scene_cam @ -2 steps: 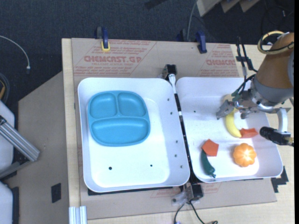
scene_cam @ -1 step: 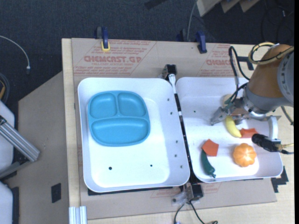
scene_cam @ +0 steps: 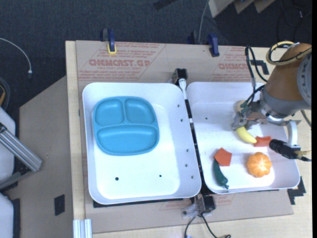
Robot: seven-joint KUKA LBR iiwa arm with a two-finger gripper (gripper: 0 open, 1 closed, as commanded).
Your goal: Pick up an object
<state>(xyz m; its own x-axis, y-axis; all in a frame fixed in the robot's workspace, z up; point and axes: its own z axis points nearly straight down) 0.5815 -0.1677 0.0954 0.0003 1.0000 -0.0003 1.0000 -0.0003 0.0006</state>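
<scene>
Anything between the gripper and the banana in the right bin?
Nothing visible. The gripper sits right above the banana in the right bin, at its upper end. The small red block lies beside the banana's lower end, the orange farther down, neither in between.

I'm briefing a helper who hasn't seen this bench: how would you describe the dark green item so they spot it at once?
Look at the right-hand white bin, then along its near edge. The dark green item lies there, just below the orange-red block and left of the round orange fruit. It is the only long, slim, dark green thing there; its neighbours are orange, red or yellow.
</scene>
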